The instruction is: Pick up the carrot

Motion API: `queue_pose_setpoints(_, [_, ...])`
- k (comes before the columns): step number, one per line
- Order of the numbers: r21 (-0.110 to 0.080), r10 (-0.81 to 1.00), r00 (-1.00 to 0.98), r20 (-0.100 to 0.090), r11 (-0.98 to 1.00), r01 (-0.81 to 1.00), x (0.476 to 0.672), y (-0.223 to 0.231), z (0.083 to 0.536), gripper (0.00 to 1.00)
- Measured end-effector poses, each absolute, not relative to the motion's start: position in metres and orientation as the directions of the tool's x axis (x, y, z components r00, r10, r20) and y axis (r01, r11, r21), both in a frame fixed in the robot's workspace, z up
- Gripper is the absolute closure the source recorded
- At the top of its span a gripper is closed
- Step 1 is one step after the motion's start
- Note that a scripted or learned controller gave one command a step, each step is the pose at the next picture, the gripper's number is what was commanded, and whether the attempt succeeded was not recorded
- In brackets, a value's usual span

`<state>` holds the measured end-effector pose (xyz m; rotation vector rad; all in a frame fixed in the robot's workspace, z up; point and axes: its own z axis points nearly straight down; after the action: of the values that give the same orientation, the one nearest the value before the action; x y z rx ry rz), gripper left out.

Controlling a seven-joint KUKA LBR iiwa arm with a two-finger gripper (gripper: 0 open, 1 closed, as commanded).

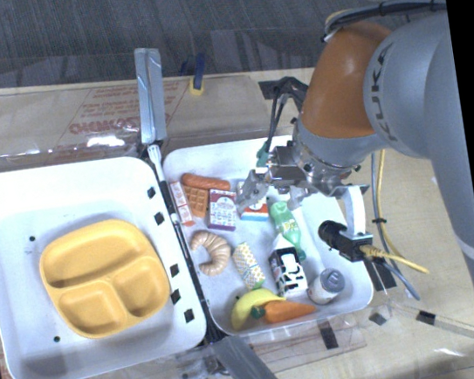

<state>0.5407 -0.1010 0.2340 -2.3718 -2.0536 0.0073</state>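
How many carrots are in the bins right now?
1. The carrot lies at the near edge of the right bin, beside the banana. The arm covers part of that bin, so another could be hidden.

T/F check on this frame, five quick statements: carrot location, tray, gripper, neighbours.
1. The carrot lies in the right bin, near its front edge. True.
2. The carrot sits on the yellow tray. False: the tray is in the left bin, the carrot in the right one.
3. The banana lies right beside the carrot. True.
4. The gripper holds the carrot. False: it is toward the back of the bin, well apart from the carrot.
5. The croissant is in the left bin. False: right bin.
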Motion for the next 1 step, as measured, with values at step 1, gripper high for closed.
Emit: queue_pose_setpoints(1, [-0.007,0.979,0.203,-0.001,-0.203,0.979,0.4853,-0.0645,0.1963,0.00])
